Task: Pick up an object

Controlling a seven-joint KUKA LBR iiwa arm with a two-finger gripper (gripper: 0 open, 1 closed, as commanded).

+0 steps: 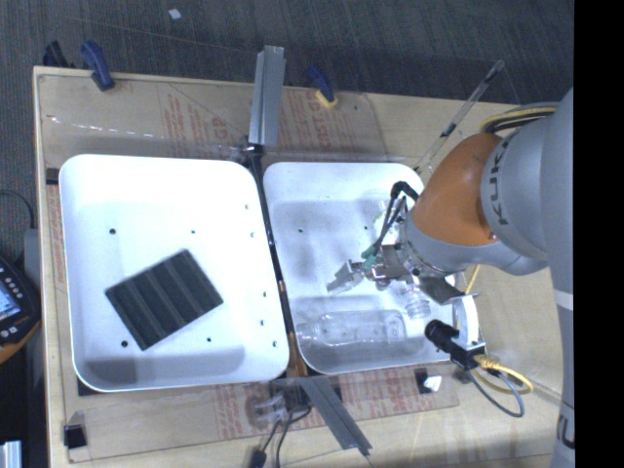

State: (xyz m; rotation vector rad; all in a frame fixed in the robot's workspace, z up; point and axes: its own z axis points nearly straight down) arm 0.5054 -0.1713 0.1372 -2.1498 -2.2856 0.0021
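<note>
A clear plastic bottle (351, 328) lies on its side along the near wall of the right bin (312, 188). My gripper (353, 274) is low inside this bin, just above and behind the bottle, with nothing visibly held. The grey arm with its orange band (458, 203) reaches in from the right and hides the bin's right side. A dark ribbed rectangular slab (164, 298) lies flat in the left bin (146, 178), toward its near left.
Two blue clamps (96, 64) (322, 84) grip the bench's far edge. A metal bar (265, 96) stands at the far end between the bins. Cables (497, 373) trail at the near right. A handheld device (10, 305) sits at the left edge.
</note>
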